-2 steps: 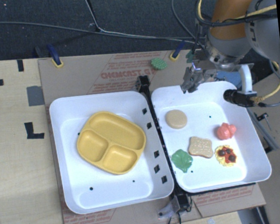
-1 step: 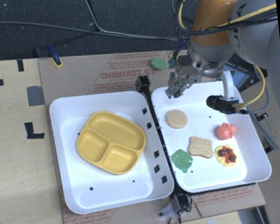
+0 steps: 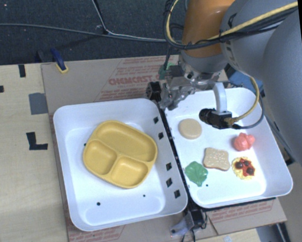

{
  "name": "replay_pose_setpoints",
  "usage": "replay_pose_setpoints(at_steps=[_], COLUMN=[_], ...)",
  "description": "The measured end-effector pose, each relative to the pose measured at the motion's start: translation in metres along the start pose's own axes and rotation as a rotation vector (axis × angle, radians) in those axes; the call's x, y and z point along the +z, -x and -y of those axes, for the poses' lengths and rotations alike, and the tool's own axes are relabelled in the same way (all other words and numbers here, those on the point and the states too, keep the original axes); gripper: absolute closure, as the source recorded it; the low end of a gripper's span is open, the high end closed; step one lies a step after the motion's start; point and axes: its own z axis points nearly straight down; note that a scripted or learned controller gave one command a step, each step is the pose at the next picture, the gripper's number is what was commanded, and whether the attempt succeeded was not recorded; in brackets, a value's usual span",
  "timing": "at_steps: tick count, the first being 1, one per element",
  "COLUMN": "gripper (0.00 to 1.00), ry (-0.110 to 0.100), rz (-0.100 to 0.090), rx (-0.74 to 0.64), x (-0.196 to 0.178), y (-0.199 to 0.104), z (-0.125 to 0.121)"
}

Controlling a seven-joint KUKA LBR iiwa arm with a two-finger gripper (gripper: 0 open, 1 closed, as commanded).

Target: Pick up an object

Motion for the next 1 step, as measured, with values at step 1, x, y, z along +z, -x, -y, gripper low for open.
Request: replay_pose_setpoints(at_steps=[1], gripper=[1.0], ry=[0.001], rz=[-0.001], rx=[-0.002], x=[0.0048], y=[-0.063], z=[0.0031])
